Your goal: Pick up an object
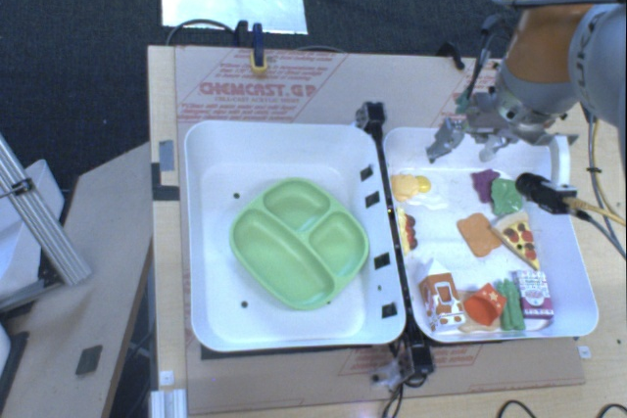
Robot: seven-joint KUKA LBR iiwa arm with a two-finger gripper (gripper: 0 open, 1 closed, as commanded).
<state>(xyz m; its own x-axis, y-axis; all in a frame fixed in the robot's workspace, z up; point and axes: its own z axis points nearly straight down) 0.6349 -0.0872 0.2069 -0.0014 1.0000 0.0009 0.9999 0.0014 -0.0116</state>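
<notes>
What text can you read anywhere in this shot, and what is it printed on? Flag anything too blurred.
"CHEMCAST GP": large red lettering on the brown sheet under the bins, behind the left bin.
Smaller red print lines around that lettering, and on the sheet's right part by the gripper: too small to read.
Small carton in the right bin: printed face, too blurred to read.

Arm: we are reaching in from the right, our orange band showing above the grey wrist.
Wrist: we are tilting it down and to the left.
Gripper: we are hanging low, our two fingers standing apart with nothing between them.
Cable: we are trailing it along the right.
</notes>
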